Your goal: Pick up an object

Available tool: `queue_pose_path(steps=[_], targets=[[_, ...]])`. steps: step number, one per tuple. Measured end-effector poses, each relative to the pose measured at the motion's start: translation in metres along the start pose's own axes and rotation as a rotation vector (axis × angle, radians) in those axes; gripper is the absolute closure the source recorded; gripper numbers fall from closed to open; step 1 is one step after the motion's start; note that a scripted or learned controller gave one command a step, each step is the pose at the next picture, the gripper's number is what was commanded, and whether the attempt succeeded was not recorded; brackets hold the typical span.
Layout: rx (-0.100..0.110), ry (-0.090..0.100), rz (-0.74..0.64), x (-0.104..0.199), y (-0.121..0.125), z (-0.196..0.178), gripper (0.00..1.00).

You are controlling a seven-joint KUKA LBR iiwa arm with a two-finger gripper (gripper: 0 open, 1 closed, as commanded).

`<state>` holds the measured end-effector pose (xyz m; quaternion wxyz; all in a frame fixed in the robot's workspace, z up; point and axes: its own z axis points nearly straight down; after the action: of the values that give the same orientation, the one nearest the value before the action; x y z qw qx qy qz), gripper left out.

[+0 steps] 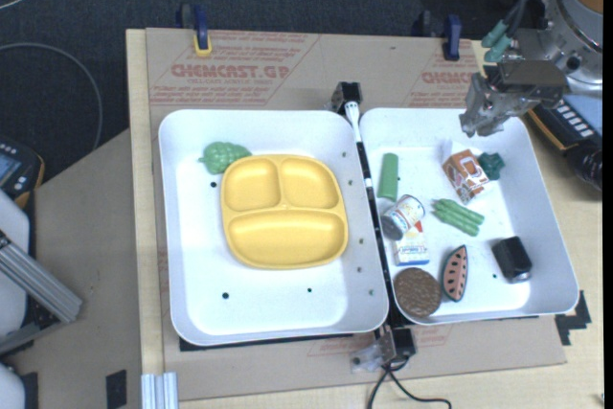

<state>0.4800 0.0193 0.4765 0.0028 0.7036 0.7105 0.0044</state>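
Tool [482, 122] hangs over the far edge of the right bin [551, 235], near that bin's far right corner; whether it is spread or pressed together cannot be told from this slant, and nothing shows in its grip. Just below it, inside the bin, lie a small brown-and-white carton [465, 175] and a dark green piece [491, 165] touching the carton's right side. Toward the bin's left wall stands a green cylinder [388, 176], with a small can [403, 216] just nearer and a little white-and-blue box [413, 253] below that. Green bean pods [458, 216] lie mid-bin. Along the near rim sit a round brown disc [417, 292], a watermelon slice [455, 273] beside it, and a black block [511, 259] close to the right wall. Bare floor remains at the far left of this bin.

The left bin [187, 235] carries a yellow divided plate [283, 210] at its centre, with a green leafy toy [224, 156] touching its far left corner; white margin runs around the plate, widest at the near side. Both bins sit on the tabletop [144, 110].
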Motion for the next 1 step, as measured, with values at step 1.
queue_pose_path(steps=[1], targets=[[0.008,-0.006,0.016,-0.0737,0.0506,0.0249,1.00]])
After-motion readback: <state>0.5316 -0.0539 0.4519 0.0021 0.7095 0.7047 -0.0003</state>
